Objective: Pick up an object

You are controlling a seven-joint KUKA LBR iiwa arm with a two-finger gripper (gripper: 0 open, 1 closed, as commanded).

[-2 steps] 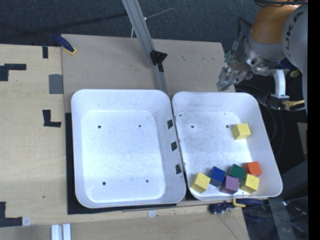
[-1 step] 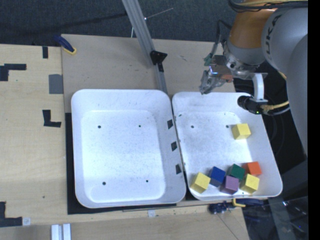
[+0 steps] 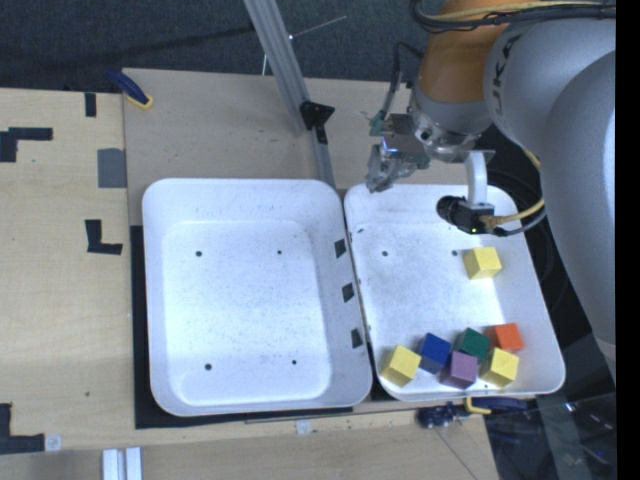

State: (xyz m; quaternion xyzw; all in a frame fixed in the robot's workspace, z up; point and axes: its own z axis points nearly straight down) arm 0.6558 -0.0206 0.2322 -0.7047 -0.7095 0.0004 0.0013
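Several small cubes lie in the right bin (image 3: 420, 288). One yellow cube (image 3: 482, 262) sits alone near the right wall. Along the front edge cluster another yellow cube (image 3: 402, 364), a blue cube (image 3: 435, 349), a green cube (image 3: 473, 343), a purple cube (image 3: 463, 368), an orange cube (image 3: 508, 336) and a third yellow cube (image 3: 503, 366). My gripper (image 3: 383, 173) hangs over the right bin's back left corner, far from every cube. Nothing shows under it.
The left bin (image 3: 240, 288) adjoins the right one. A slanted metal rail (image 3: 280, 48) with a black clamp (image 3: 317, 115) runs down to the bins' back edge beside the gripper. The arm's bulk (image 3: 560, 98) covers the back right.
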